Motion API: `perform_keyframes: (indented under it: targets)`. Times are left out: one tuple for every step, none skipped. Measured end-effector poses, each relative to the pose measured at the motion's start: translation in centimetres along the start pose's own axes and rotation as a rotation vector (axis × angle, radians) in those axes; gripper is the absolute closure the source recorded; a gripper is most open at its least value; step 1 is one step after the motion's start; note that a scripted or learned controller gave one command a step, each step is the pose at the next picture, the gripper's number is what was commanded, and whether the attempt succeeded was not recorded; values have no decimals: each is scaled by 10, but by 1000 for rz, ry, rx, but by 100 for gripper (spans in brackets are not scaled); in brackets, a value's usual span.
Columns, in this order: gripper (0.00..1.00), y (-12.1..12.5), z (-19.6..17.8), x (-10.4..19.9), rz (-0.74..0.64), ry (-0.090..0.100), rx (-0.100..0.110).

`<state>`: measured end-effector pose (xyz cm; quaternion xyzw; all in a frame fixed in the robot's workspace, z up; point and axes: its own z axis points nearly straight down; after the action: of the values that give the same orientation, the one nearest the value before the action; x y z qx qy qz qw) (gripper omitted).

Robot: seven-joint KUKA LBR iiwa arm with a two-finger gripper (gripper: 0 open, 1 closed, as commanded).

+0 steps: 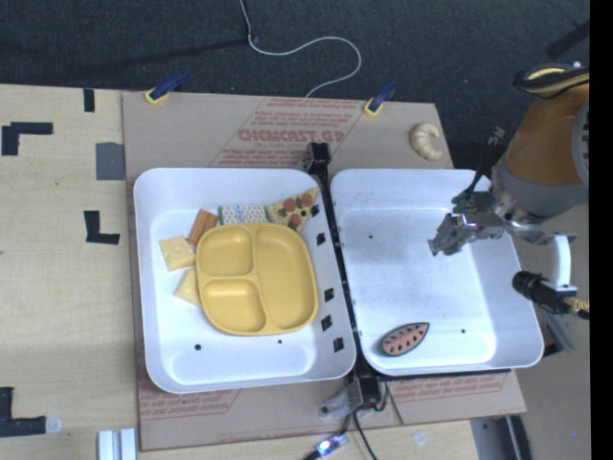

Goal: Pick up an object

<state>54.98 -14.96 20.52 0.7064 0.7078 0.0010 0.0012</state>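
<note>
A small reddish-brown oval object with dark spots lies near the front of the right bin. My gripper hangs over the right half of that bin, well behind and to the right of the oval object, not touching it. A yellow divided plate fills the middle of the left bin, with a few flat food-like pieces tucked at its left and back edges, including a patterned slice.
A beige lump rests on the cardboard behind the right bin. Blue clips hold the cardboard's back edge. A thin white cable loops on the dark floor beyond. The arm's body stands at the right.
</note>
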Motion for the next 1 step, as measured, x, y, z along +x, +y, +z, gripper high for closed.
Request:
perform_keyframes:
  targets:
    - [100,1,-20,1,0,1,2]
